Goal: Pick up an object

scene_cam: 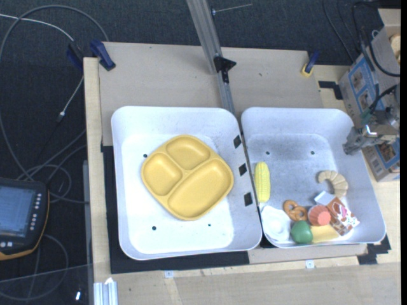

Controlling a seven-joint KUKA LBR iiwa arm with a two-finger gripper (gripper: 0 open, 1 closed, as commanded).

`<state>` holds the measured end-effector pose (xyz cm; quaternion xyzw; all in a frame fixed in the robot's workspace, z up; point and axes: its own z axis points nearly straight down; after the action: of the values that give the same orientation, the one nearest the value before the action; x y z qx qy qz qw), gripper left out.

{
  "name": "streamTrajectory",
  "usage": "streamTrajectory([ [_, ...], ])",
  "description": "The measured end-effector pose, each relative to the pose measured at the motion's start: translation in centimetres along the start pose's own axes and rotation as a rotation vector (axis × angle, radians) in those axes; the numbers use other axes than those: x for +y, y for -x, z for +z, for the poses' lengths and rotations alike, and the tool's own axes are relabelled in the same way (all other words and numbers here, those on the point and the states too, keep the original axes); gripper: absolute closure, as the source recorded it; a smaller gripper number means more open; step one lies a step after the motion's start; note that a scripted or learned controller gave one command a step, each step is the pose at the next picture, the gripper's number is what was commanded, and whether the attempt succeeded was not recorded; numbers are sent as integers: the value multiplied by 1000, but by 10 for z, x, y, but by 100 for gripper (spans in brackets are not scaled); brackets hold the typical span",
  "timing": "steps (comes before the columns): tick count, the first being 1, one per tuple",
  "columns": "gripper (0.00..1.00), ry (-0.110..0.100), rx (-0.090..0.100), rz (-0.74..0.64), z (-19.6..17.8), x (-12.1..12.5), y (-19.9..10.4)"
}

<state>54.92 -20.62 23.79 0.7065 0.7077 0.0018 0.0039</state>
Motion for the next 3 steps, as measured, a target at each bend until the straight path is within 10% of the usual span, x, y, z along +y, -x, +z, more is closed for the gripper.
streamTrajectory([
  [1, 100, -2, 1, 0, -34, 2, 0],
  [3, 100, -10, 6, -6, -28, 25, -112],
])
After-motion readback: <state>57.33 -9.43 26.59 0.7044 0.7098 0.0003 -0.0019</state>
